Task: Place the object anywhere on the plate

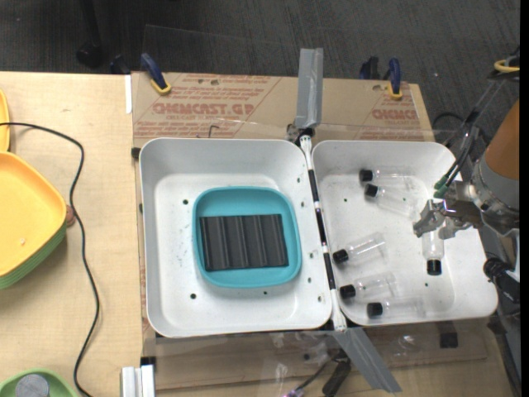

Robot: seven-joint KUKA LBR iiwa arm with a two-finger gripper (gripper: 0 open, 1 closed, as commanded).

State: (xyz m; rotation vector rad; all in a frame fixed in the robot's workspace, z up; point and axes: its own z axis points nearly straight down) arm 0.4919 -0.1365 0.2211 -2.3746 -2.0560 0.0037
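Far L of the fingers: yellow dishes (pixel 29 222) stacked at the surface (pixel 91 304) edge, black cable (pixel 83 246) running past them. Not part of the job.

L bin (pixel 157 222), well L of the fingers: teal plate (pixel 246 202) w/ dark ribbed centre sits in the middle. Nothing on it yet, so placement not done.

R bin (pixel 463 304): several clear vials w/ black caps. Two (pixel 368 182) up-left of the fingers, one (pixel 357 249) left of them near the divider, two more (pixel 364 292) down-left near the front wall.

Gripper (pixel 433 222) low over the R side of the R bin, arm (pixel 500 151) coming in from the right. A clear vial (pixel 431 251), cap end down, hangs just below the fingers and appears pinched between them at its upper end; glare + clear plastic make contact hard to confirm.

Judgement: approx. at grasp/lift stage. Left to do: raise, carry across the divider to L bin, release on plate.
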